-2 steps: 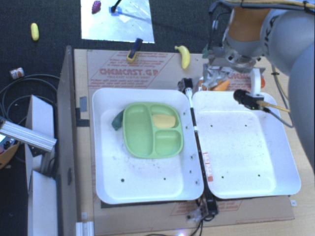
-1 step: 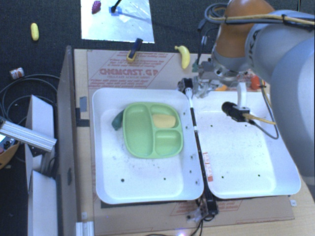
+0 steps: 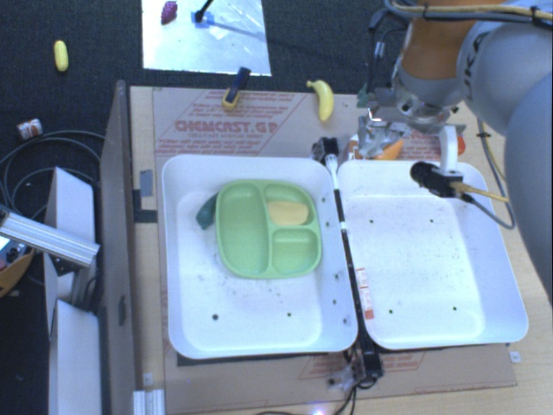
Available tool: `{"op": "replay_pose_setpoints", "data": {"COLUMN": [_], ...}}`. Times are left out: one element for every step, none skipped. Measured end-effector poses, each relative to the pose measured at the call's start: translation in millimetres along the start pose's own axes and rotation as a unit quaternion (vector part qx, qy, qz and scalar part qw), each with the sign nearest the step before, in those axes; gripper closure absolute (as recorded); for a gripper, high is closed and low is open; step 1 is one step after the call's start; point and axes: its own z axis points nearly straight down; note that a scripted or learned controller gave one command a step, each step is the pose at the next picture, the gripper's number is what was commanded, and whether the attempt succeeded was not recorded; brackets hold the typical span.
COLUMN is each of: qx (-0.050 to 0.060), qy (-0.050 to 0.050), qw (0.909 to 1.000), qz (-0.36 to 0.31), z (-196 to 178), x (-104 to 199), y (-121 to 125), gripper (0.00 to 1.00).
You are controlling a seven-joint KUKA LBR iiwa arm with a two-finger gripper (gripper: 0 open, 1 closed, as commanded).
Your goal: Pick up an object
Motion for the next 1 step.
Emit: {"op": "replay_pose_setpoints", "data": {"qx": [0.003], "qy": [0.001], "qw": [1.0], "qz": [-0.005], "z": [32.2], "x": [78.0], "y": [-1.3], "gripper": [1.0]}}
